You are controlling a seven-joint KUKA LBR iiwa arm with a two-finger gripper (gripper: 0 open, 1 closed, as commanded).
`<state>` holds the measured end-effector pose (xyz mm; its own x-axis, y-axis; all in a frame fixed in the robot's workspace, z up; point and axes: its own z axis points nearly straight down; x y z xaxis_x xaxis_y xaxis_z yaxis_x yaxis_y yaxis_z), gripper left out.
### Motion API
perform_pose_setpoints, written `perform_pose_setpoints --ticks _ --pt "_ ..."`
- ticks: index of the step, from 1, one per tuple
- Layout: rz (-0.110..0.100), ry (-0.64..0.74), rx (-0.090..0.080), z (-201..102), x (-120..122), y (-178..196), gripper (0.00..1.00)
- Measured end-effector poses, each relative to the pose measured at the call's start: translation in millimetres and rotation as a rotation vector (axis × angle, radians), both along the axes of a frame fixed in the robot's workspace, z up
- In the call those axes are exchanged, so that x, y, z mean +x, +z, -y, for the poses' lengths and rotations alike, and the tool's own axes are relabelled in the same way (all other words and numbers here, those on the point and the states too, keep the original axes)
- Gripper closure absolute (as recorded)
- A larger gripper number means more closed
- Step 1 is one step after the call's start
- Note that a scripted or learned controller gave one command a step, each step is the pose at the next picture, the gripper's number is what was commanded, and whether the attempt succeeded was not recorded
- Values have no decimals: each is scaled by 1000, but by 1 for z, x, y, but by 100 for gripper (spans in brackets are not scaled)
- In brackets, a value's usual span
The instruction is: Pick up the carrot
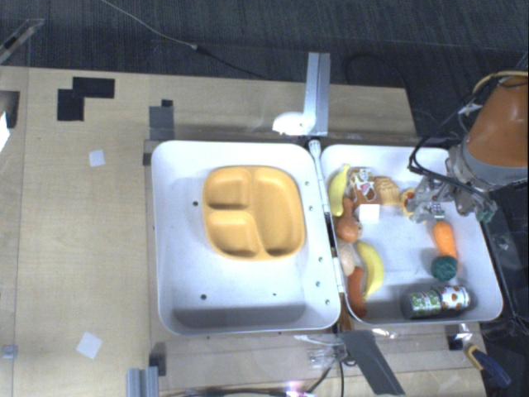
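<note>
Carrot, the short orange tapered one (445, 239), lies in the right white bin (494, 300), toward its right wall, with a dark green round vegetable (444, 267) just nearer the front and a drinks can (436, 301) beyond that. The metal two-finger gripper (429, 208) hangs just above and left of the carrot's far end; from where I stand I cannot tell how its fingers are set. The grey and orange arm (496, 135) comes in from the right. Trouble looks likely if the descent lands off-centre: the fingers could roll the carrot against the green vegetable or pinch the wall instead.
</note>
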<state>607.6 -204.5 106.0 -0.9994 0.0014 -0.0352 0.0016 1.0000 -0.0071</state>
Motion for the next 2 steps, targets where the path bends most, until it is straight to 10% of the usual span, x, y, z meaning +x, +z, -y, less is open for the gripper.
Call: perform_pose_setpoints --ticks 1,2 --pt "-21 -76 6 -27 -116 -15 100" --pt "-10 -68 4 -28 -112 -3 100"
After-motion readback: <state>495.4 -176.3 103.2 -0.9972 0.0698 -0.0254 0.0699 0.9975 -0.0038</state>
